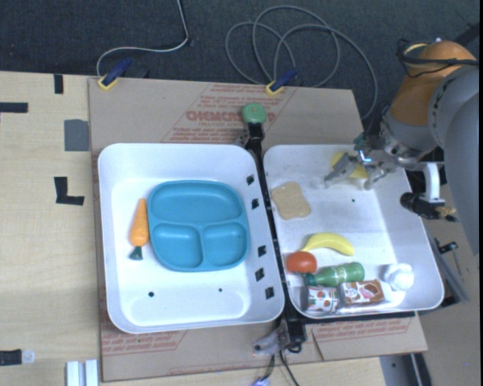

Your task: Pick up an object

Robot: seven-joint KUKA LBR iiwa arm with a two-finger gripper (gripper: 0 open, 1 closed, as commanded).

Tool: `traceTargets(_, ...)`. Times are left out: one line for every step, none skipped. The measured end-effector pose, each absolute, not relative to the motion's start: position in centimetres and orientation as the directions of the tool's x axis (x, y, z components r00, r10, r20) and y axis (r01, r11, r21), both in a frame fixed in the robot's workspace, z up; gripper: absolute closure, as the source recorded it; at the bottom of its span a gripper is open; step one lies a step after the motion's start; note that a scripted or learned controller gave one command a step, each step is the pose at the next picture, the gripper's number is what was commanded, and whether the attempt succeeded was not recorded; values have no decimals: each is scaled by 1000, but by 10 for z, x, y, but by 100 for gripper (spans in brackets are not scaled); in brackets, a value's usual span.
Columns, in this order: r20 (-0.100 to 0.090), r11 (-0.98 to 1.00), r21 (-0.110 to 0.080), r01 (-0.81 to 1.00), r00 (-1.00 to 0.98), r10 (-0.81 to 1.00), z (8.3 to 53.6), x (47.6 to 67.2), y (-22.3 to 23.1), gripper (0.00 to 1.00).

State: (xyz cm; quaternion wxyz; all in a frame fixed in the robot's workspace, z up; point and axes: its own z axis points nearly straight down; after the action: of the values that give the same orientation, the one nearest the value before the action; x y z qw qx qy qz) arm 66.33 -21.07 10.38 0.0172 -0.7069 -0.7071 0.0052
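Banana (pixel 328 244) lies lengthwise left-right.

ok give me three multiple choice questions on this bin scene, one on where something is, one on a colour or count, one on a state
1. Where does the carrot lie?
A. in the left bin, left of the blue tray
B. in the right bin, beside the banana
C. on the cardboard outside the bins

2. What colour is the divided tray?
A. red
B. blue
C. white

3. How does the green bottle sit?
A. upright
B. lying on its side
C. hanging from the gripper

Answers:
1. A, the carrot rests on the left bin floor next to the tray's left edge.
2. B, the tray is plainly light blue.
3. B, the bottle lies flat in the right bin, below the banana, far from the gripper.
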Motion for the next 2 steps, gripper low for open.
traceTargets(-1, -5, -35, 999, 5, 1000, 83, 661, -197, 0)
traceTargets(-5, -8, -33, 999, 8, 1000, 83, 661, -195, 0)
